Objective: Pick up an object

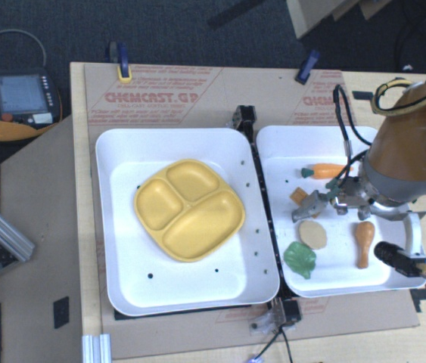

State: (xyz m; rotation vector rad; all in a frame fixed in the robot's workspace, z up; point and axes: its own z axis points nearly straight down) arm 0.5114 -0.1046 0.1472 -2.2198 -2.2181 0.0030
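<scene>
The right bin [339,272] holds several toy foods. An orange carrot [323,171] lies near its back, with a small orange-brown chunk [298,196] just in front of it. A beige round piece [313,235] and a green leafy piece [300,257] sit at the front left. A brown drumstick [363,243] lies at the front right. My gripper [309,206] hangs low over the bin, just above the beige piece and beside the orange-brown chunk. Nothing is visibly held in it.
The left bin [122,203] holds a yellow divided plate [190,209]. The grey and orange arm [405,153] covers the right bin's right side. A black clamp [244,116] sits between the bins at the back. A pendant [17,100] lies far left.
</scene>
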